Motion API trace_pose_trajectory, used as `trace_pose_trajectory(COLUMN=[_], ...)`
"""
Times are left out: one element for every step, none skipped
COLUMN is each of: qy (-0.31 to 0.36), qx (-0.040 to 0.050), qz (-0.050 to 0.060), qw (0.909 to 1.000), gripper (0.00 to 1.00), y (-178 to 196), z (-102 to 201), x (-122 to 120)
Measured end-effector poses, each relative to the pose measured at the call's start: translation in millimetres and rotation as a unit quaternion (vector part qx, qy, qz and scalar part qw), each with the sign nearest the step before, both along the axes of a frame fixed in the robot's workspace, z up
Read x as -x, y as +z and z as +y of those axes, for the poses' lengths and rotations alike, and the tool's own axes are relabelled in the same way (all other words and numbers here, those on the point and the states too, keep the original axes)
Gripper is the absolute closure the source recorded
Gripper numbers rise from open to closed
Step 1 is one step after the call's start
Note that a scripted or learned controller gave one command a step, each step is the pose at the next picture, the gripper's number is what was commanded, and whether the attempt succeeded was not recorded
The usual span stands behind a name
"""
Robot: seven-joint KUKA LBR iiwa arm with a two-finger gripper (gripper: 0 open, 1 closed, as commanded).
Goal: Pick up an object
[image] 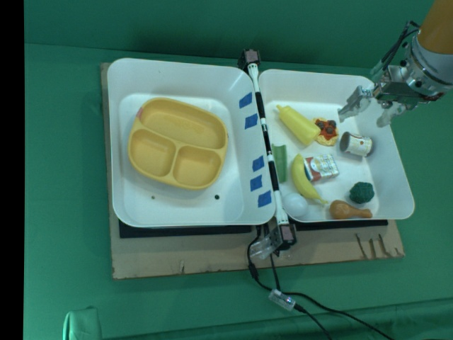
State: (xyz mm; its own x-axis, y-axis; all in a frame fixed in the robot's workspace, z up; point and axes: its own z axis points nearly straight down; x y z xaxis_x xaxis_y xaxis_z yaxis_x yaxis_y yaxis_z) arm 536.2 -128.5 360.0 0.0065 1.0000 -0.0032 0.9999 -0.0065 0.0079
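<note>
With fingers (352,107) spread wide and nothing between them, gripper (370,110) hangs over right bin (388,167) upper right corner. Small can (356,144) lies just below, apart. Mustard bottle (297,125), banana (304,182), broccoli (362,193) nearby. Yellow divided plate (178,143) in left bin (130,78).

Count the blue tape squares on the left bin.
4, all on the left bin's right wall beside the divider: top blue tape, second, third, and bottom; one more square between them might count.
</note>
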Motion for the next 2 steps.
trace_pose_trajectory(qy=[-0.001, 0.0], qx=[0.0007, 0.0014], qz=[0.001, -0.003], qw=[1.0, 1.0], gripper=[0.0, 0.0], y=[-83.9, -152.3], z=[-6.7, -20.8], x=[-28.8, -37.9])
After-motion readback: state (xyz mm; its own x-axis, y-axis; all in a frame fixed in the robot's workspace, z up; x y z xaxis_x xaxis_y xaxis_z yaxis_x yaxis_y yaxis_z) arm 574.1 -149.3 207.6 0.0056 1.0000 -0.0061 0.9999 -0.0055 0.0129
